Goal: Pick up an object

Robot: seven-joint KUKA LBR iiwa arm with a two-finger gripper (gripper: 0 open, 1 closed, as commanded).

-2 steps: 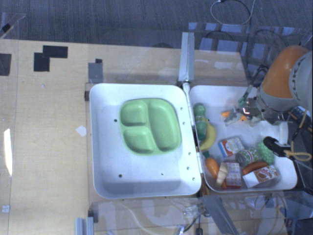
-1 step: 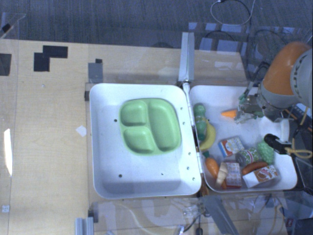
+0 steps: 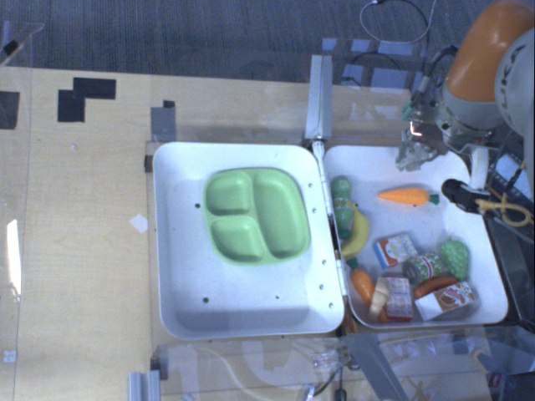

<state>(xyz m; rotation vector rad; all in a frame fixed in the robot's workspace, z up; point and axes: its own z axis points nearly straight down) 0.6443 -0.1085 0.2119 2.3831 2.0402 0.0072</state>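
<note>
My gripper (image 3: pixel 413 157) hangs over the far edge of the right bin (image 3: pixel 493 307), above and slightly right of an orange toy carrot (image 3: pixel 405 196) lying on the bin floor. Nothing shows between its fingers. Further toys lie in the same bin: a green bottle-like piece (image 3: pixel 341 192) and a yellow banana (image 3: pixel 358 234) along the left wall, a small carton (image 3: pixel 395 250), a can (image 3: pixel 423 266), a green leafy piece (image 3: pixel 456 257), and an orange piece (image 3: pixel 362 285) beside boxes (image 3: pixel 393 299) at the near side.
The left bin (image 3: pixel 171 249) holds a green divided plate (image 3: pixel 255 215). A metal post (image 3: pixel 318 98) stands at the far end of the divider between the bins. Cables (image 3: pixel 493 203) and a black part sit at the right bin's far right edge.
</note>
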